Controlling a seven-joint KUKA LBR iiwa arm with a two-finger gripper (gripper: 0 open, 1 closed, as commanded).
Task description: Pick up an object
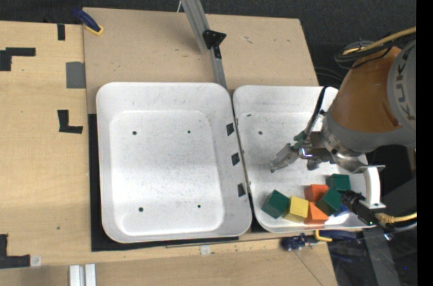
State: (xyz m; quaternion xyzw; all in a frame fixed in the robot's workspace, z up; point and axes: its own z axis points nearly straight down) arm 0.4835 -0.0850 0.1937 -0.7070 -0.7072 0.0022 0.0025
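Several small blocks lie in the near right corner of the right bin: a dark green block, a yellow block, two orange blocks and two more green ones. My gripper hangs over the middle of the right bin, just above and left of the blocks. It is open, with nothing between its fingers. The green block sits a short way below the lower fingertip.
The left bin stands beside the right one, sharing a middle rim. A slanted metal bar reaches down to the bins' far junction. My arm's orange band overhangs the right bin's right side.
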